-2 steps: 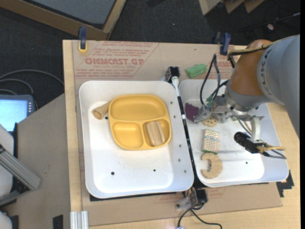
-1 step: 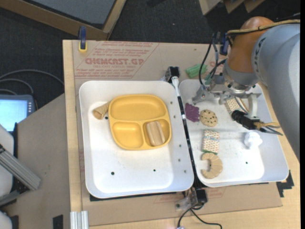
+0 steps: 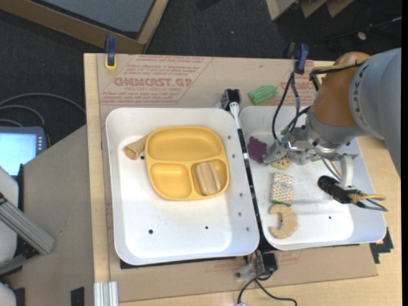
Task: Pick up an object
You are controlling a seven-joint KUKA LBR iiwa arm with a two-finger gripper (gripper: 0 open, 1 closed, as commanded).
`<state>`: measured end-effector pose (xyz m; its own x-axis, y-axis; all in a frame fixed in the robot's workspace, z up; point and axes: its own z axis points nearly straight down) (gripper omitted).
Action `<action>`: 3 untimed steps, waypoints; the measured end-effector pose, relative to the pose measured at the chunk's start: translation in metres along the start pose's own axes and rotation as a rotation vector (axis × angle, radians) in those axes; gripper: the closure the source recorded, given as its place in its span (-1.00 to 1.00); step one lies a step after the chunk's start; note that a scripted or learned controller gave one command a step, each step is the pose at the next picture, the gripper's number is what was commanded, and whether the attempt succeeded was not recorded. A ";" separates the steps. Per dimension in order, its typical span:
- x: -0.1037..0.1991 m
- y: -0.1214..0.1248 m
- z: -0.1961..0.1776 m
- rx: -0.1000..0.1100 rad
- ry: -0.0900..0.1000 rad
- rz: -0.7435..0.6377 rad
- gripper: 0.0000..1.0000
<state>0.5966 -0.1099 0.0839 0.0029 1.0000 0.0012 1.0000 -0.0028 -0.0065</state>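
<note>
**A:** Where was the gripper [image 3: 288,152]?

**B:** Low over the right bin [image 3: 366,231], in its far left part. It sat at the end of the grey arm [image 3: 382,88], which reached in from the right.

**A:** Open or closed?

**B:** I could not tell. Seen from above, its metal parts ran together under the wrist.

**A:** What lay close to it?

**B:** A purple piece [image 3: 257,148] was just to its left, against the bin's left wall. A small speckled biscuit [image 3: 281,163] lay just below the gripper. Whether either one touched it, I could not say.

**A:** And the rest of that bin?

**B:** A patterned packet [image 3: 282,188] lay nearer the camera than the biscuit. A curved tan pastry [image 3: 284,222] was nearest the front wall, just beside the packet.

**A:** The left bin [image 3: 127,234]?

**B:** It held a yellow divided plate [image 3: 185,146]. A tan loaf slice [image 3: 206,177] lay in the plate's front right compartment, and a tan cone [image 3: 134,148] touched its left rim.

**A:** Anything on the desk [image 3: 153,75] itself?

**B:** A green piece [image 3: 262,94] lay beyond the right bin, outside it.
</note>
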 end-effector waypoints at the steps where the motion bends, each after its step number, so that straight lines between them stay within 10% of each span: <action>1: 0.011 0.025 -0.002 -0.009 -0.003 -0.004 -1.00; 2: 0.011 0.027 -0.015 -0.018 -0.005 -0.004 1.00; 3: 0.011 0.027 -0.014 -0.016 -0.005 -0.003 -1.00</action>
<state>0.6234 -0.0995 0.0976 -0.0004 1.0000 -0.0039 1.0000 0.0005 0.0099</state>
